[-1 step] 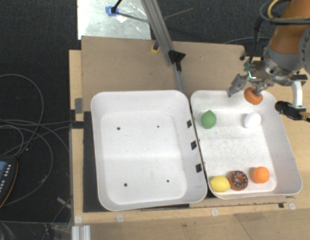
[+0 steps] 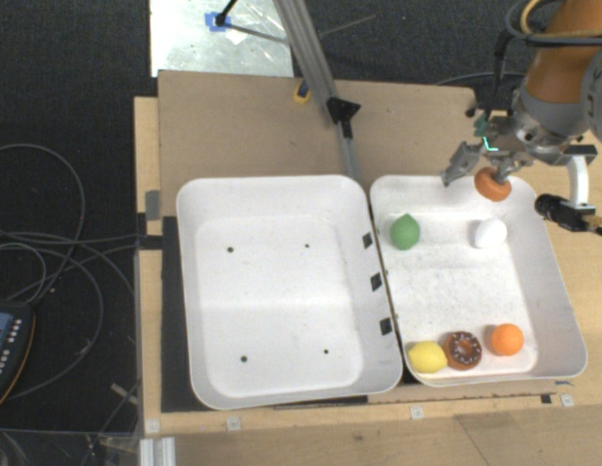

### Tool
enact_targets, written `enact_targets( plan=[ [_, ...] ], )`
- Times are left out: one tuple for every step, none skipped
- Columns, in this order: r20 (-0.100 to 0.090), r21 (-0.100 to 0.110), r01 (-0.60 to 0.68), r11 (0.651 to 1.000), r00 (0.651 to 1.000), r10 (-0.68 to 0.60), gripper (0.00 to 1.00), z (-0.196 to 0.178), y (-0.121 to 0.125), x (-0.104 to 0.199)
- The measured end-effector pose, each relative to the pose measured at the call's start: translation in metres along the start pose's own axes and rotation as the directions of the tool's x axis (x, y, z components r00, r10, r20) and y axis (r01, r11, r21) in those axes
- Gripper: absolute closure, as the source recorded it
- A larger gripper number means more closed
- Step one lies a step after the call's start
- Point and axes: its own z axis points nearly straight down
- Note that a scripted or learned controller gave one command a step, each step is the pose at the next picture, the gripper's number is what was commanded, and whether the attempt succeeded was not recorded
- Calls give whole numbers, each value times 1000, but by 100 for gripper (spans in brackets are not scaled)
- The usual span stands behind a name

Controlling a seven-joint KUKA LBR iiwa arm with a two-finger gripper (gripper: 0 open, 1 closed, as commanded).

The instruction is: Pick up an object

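Over the right bin's (image 2: pixel 563 289) far edge, the gripper (image 2: pixel 487 170) grasps an orange object (image 2: pixel 493 185) between its fingers, lifted clear. Inside that bin lie a green ball (image 2: pixel 405 231) and white ball (image 2: pixel 488 232) toward the far side, with a lemon (image 2: pixel 427 357), donut (image 2: pixel 463 349) and orange (image 2: pixel 506 339) along the near edge.
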Motion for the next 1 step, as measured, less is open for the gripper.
enact_targets(
  plan=[
    [-1,5,-1,1000,1000,1,0,61,5,-2]
  ],
)
